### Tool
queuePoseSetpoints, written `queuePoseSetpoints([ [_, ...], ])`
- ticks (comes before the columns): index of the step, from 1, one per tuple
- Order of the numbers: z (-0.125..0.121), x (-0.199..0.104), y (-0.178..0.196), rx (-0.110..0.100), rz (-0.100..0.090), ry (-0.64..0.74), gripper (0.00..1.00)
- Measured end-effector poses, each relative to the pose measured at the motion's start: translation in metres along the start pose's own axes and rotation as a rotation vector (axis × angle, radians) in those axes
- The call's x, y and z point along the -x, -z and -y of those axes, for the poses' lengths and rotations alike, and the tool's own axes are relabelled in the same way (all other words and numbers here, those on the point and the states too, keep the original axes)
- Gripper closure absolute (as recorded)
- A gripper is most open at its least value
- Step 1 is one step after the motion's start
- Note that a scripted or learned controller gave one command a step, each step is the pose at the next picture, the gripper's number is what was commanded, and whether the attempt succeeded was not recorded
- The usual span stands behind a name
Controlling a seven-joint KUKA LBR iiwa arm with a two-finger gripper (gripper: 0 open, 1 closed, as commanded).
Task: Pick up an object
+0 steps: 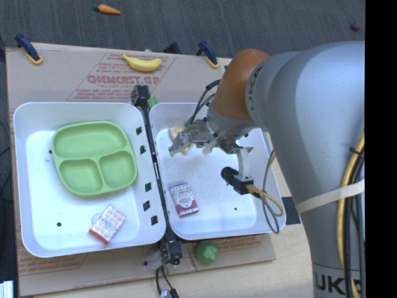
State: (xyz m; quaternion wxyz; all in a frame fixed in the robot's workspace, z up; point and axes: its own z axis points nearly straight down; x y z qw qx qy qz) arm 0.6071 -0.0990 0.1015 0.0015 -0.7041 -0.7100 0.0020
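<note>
I see the left bin point(25, 185) holding a green divided plate point(94, 157) and a red-white packet point(107, 223) at five o'clock. In the right bin point(263, 219), a red carton point(183, 198) lies at seven o'clock of the gripper point(182, 143); its grip I cannot tell.

- Two white bins point(28, 185), side by side.
- One green plate point(93, 157) with three compartments.
- Two small packets point(107, 223).
- One banana point(142, 62).
- One carrot point(108, 9).
- One green ball point(207, 251).
- Three blue clamps point(28, 48).
</note>
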Motion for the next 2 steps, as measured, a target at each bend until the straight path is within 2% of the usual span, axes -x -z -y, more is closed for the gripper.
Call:
queuePoseSetpoints([
  [1, -0.0003, -0.0004, 0.0102, -0.001, -0.001, 0.001, 1.0],
  [2, -0.0002, -0.0004, 0.0101, -0.001, -0.001, 0.002, 0.0],
])
